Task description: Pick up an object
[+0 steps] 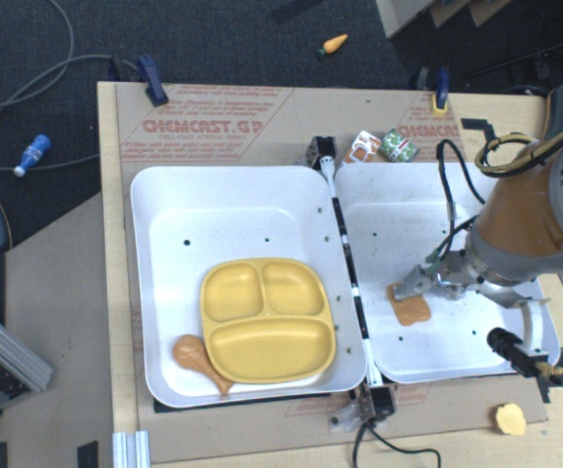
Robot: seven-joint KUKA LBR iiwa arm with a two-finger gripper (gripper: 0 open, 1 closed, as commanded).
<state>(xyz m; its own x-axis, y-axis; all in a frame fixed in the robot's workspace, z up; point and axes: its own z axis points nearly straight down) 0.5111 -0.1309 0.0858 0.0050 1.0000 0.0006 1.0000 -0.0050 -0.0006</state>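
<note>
A grey robot arm's gripper (420,283) is lowered in the right bin (388,198), touching a flat tan toy piece (411,309) lying on the bin floor, not yet lifted; its grip cannot be told.

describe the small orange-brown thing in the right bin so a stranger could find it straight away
Start at the right bin, the one the arm reaches into. Near its middle, by the gripper, lies a flat orange-brown piece. The yellow divided plate and drumstick-shaped toy lie in the left bin.
</note>
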